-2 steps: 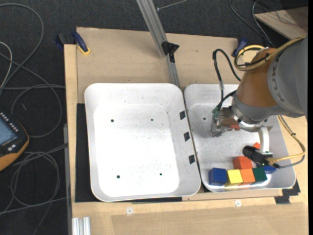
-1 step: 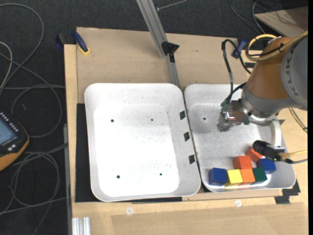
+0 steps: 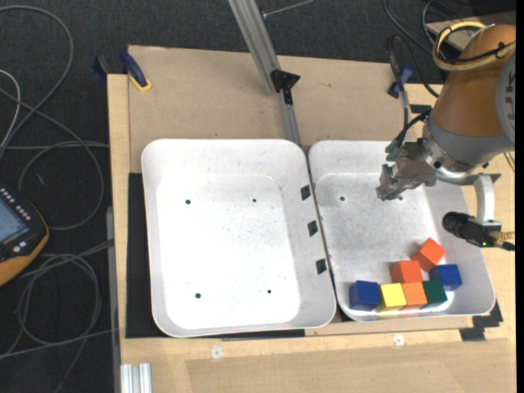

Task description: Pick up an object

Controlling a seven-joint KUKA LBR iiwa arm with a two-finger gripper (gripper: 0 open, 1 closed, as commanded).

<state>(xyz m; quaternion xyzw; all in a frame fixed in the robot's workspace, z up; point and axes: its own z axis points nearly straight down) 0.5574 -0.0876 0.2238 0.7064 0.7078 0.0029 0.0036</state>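
Cables (image 3: pixel 49 150) and handheld pendant (image 3: pixel 16 232)

From where I stand, I cannot read any text, label, brand or number. The handheld device (image 3: pixel 15 229) at the left edge has a lit screen, but what is written on it is too small and blurred to read. The two white bins (image 3: pixel 164 170) and the coloured blocks (image 3: pixel 407 285) carry no writing that I can see.

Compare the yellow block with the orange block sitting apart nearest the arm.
The yellow block sits in the row along the right bin's near wall, touching neighbours on both sides; the orange block lies farther back, turned diagonally. Yellow sits squarer to the wall. Both look like similar-sized cubes, resting in the same bin.
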